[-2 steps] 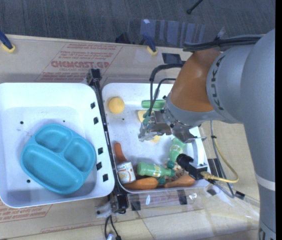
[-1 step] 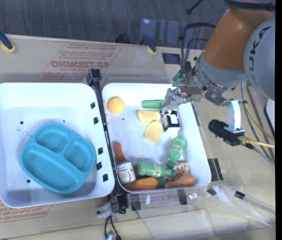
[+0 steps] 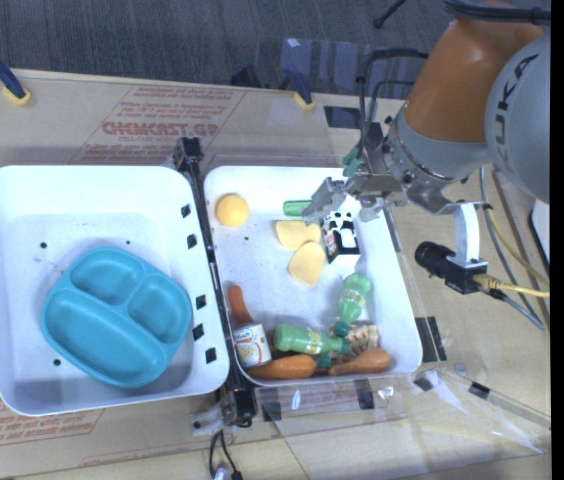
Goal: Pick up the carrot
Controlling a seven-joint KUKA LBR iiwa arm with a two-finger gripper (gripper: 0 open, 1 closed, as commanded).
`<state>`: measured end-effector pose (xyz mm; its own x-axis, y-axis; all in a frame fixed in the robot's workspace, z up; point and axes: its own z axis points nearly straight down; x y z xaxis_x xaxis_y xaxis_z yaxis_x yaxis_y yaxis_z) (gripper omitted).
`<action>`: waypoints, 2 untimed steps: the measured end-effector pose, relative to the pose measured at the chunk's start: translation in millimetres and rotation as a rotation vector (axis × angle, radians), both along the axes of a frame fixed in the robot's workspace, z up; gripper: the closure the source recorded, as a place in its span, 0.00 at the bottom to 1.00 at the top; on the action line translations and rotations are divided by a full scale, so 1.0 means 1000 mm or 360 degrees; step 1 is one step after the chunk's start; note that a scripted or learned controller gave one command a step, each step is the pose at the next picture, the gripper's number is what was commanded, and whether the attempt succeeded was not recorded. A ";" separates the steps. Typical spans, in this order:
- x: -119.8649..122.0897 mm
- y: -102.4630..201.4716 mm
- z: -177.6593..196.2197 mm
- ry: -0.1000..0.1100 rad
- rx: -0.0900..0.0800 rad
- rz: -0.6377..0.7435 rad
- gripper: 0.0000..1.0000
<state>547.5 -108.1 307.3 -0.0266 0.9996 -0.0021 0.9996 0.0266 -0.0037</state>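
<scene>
Carrot [image 3: 284, 368] lies along the near edge of the right bin [image 3: 402, 298], toward its near-left corner, flat, pointing roughly left-right. A second orange carrot-like piece [image 3: 362, 362] sits just beside it to the right, same edge; a brown bottle w/ white label [image 3: 246, 334] touches its left end, and a green bottle [image 3: 309, 341] lies just behind it.

Gripper [image 3: 333, 200] is at the opposite side of that bin, near the far-right corner, above a black-and-white item [image 3: 340, 236] and next to a small green piece [image 3: 297, 207]. Well apart from the carrot; yellow pieces [image 3: 302, 251] and another green bottle [image 3: 352, 300] lie between. Fingers: can't tell if spread or closed, and nothing visible between them.

Yellow ball [image 3: 231, 209] near the bin's far-left corner. Left bin [image 3: 2, 268] holds a blue divided tray [image 3: 115, 313]. Both bins sit on the counter [image 3: 142, 118].
</scene>
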 end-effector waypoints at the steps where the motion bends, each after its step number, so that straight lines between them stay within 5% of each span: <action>1: 0.007 -0.033 -0.215 -0.0001 0.0000 0.0184 0.00; 2: 0.006 -0.032 -0.206 0.0011 0.0002 0.0199 1.00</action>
<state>553.9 -139.9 101.4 -0.1508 0.9886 0.0001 0.9885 0.1508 -0.0103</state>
